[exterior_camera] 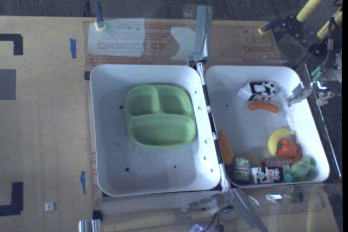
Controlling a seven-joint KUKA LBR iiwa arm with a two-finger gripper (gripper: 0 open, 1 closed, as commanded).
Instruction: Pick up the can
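The hand (302, 94) hangs at the right rim of the right bin (228, 84), about halfway along that wall and toward the bin's far side. It is small and partly lost against the dark clutter behind it, so I cannot tell whether it is spread or pressed together. Nothing is seen in its grip.

The can (242, 167), dark with a greenish label, sits in the near left corner of the right bin, close to the near wall. An orange carrot (225, 147) lies along the left wall just beyond it. A cow-patterned carton (267, 174) lies on its side just to the can's right, and a green soft toy (302, 167) fills the near right corner. A banana (278, 138) rests a little farther in, touching a small orange-red fruit (289, 148). Toward the far wall stands a second cow-patterned carton (260, 90), with an orange sausage (263, 107) just in front of it.

The can is well apart from the hand, across the bin from it.

The left bin (109, 160) holds a green divided plate (160, 116) near its middle.
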